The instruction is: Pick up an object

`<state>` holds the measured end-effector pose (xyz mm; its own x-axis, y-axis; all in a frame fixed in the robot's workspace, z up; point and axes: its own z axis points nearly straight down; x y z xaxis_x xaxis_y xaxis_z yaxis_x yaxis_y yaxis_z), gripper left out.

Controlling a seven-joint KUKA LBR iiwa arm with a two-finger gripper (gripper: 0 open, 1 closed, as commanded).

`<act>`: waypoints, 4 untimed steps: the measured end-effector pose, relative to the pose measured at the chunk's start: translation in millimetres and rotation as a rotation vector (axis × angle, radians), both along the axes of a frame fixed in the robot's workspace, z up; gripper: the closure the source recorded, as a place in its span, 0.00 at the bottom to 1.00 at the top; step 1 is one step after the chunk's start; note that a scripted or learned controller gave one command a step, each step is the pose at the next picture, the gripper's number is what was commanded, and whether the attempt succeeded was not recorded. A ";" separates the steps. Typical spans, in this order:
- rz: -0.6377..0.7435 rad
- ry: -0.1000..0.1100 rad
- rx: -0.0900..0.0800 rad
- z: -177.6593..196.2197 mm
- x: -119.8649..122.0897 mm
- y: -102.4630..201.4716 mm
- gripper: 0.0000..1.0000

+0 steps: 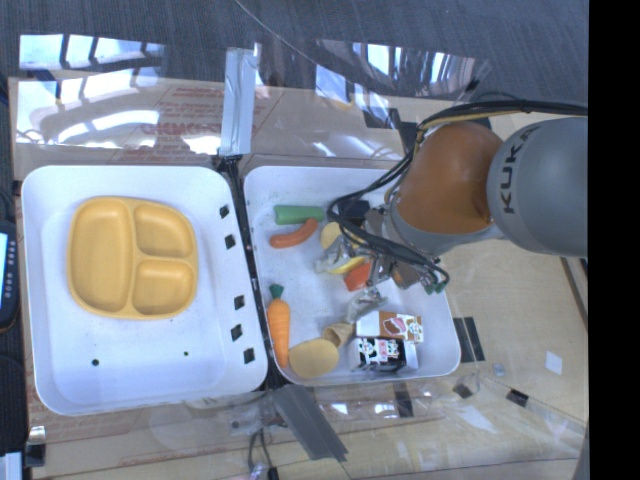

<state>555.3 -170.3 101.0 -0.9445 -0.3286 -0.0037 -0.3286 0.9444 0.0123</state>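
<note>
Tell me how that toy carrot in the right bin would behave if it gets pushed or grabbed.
The carrot looks like smooth, rigid plastic, so it probably stays stiff and could slip in a pinch. Its rounded, tapered body would likely roll or pivot if nudged sideways. It lies along the right bin's left wall, which may crowd a grasp.

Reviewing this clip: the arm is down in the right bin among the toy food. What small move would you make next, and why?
Probably a short straight lift to check the grasp. The gripper sits low in the right bin, over a cluster of small items around a red piece, and the wrist hides whether anything is caught. The carrot and sausage lie apart, so rising should not disturb them.
</note>
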 end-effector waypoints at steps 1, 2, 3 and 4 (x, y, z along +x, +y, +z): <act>-0.332 0.003 -0.011 -8.7 6.9 62.7 0.00; -0.148 -0.003 -0.014 37.7 10.9 -3.1 0.00; -0.175 -0.003 -0.013 -7.9 -29.9 -22.3 0.00; -0.167 -0.009 -0.013 3.9 -26.8 -20.2 1.00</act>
